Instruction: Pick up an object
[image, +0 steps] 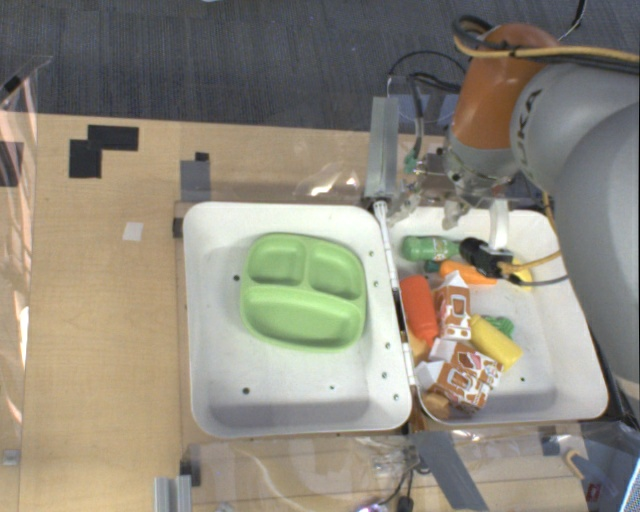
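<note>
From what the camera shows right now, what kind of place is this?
Probably a robotics lab bench for picking trials: two white bins side by side on a wooden bench, toy food items such as a green bottle, and a green divided plate.

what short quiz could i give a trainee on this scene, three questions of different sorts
1. True or false: the green tray lies in the left bin.
2. Which lies nearest the gripper? A. green bottle B. yellow corn C. brown carton
3. Fill in: the orange carrot lies against the right bin's ____ wall.

Key
1. True. The tray has three compartments and sits alone there.
2. A. The bottle lies at the far end of the right bin, just below the gripper.
3. Left, beside the divider between the bins.
</note>
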